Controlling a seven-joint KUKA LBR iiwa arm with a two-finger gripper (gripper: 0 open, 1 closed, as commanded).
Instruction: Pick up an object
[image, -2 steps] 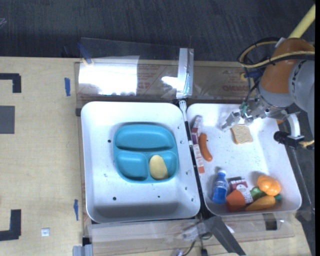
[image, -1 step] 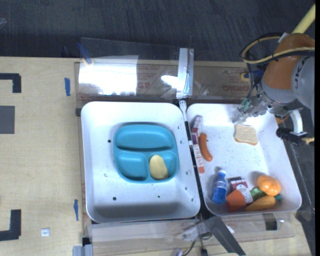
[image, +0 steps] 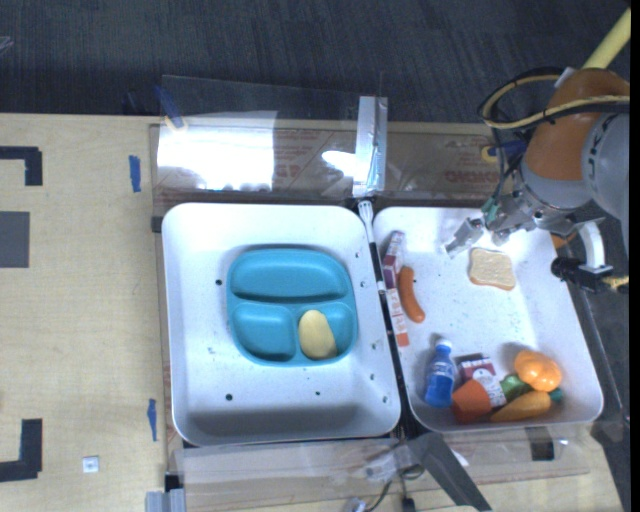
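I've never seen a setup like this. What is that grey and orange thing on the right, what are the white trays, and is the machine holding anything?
You are looking down from a fixed camera above a bench. The grey and orange thing is a robot arm reaching in from the right; its gripper, a two-fingered claw, hangs over the right bin. Nothing shows between its fingers.

Its job is to pick up an object. The right bin holds toy food: a slice of bread just below the gripper, a hot dog, a blue bottle, and a colourful heap of items in the near corner.

The left bin holds a blue divided tray with a yellow, egg-shaped item in one compartment.
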